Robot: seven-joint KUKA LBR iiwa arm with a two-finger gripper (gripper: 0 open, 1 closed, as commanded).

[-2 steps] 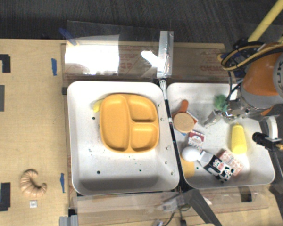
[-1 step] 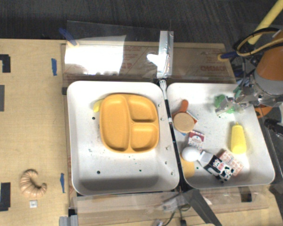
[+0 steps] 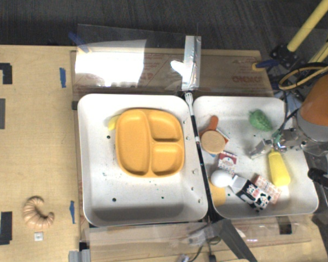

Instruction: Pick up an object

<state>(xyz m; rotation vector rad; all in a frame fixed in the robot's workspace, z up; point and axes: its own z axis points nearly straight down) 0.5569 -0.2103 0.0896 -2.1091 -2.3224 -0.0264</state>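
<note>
Lab: taped bench [image 3: 33, 146], cables [image 3: 303, 72]

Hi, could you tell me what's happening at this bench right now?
A robot arm reaches in from the right over the right bin, which holds small items. Its pincer sits low among them, just above the yellow corn-like piece and below the green object. Nothing is visibly held yet. The left bin holds an orange divided tray.

One fixed camera looks down at a slant from above the bench [image 3: 27, 146], far enough to take in both white bins [image 3: 93, 162] side by side.
</note>
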